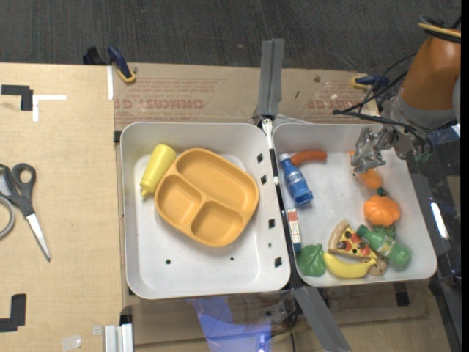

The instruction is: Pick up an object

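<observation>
Camera view: grey two-finger gripper hangs over small orange piece near right white bin's far-right corner, apparently lining up a pick; its state I cannot tell.

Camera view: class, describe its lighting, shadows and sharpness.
Camera view: even, soft light; faint shadows under the yellow tray; bin whites bright but not blown out; gripper slightly blurred; a bluish glow at the bottom edge.
</observation>
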`<state>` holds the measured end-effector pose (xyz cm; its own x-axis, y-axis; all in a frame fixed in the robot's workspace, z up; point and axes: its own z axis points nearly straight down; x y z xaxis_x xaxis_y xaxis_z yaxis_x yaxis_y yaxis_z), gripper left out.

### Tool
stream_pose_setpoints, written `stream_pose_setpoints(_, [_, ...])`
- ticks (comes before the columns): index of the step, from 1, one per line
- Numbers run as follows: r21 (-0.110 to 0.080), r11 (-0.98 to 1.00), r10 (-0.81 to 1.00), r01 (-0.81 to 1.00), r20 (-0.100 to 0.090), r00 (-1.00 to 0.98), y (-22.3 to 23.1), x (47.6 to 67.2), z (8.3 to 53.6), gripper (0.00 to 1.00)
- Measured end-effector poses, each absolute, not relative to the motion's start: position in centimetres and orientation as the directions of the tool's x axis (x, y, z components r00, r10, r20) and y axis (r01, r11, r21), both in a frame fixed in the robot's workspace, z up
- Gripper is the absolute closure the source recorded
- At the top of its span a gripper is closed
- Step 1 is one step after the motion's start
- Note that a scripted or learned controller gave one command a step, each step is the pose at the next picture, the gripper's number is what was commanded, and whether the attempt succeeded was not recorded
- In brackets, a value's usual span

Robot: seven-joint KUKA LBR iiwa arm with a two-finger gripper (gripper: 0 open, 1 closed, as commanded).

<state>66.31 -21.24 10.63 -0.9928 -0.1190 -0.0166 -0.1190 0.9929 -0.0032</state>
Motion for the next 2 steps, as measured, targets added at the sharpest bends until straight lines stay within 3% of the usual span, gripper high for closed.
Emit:
stream_pose_setpoints(1, [-0.003, 0.993, -0.119, -0.119, -0.016, -0.993, -21.2, 66.3, 10.6, 0.00])
stream_pose_setpoints(2, [0.000, 1.000, -0.030, -0.030, -0.005, -1.000, -21.1, 63.9, 9.3, 0.00])
